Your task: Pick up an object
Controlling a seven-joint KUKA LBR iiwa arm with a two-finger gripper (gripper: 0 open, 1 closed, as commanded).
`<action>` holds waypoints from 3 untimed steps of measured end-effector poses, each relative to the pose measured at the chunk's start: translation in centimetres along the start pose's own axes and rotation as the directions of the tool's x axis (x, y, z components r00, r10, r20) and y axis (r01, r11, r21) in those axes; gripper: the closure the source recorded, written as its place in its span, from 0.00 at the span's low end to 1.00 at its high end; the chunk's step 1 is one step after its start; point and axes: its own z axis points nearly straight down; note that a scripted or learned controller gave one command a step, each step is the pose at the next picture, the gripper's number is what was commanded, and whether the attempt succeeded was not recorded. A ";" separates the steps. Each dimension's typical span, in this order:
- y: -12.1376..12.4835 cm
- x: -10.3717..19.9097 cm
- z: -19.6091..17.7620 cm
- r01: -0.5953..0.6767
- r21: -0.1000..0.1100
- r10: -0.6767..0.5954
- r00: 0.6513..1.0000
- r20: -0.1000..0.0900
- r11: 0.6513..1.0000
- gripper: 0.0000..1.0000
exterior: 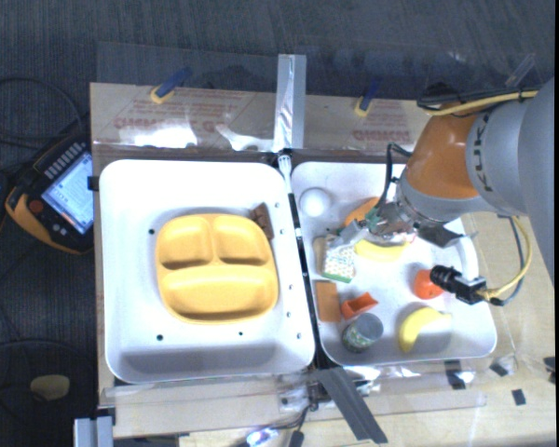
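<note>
Jaws [377, 226] hang low in the right shallow white plastic bin [480, 343], their grip state unclear; the small speckled green-white block [338, 261] lies just left-below.

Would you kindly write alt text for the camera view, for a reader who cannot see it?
A grey arm with an orange band reaches from the right, its gripper low over the right bin, which holds small items including a white ball, a banana and a small can. The left bin holds a yellow divided tray.
</note>
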 end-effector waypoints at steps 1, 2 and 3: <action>5.5 -0.5 -3.2 -0.026 0.036 0.027 1.000 -0.004 0.999 0.00; 5.6 -5.3 0.9 0.056 0.018 -0.056 0.998 0.001 0.998 0.00; 5.8 -5.1 -9.8 -0.033 0.035 0.033 0.999 -0.002 0.999 0.00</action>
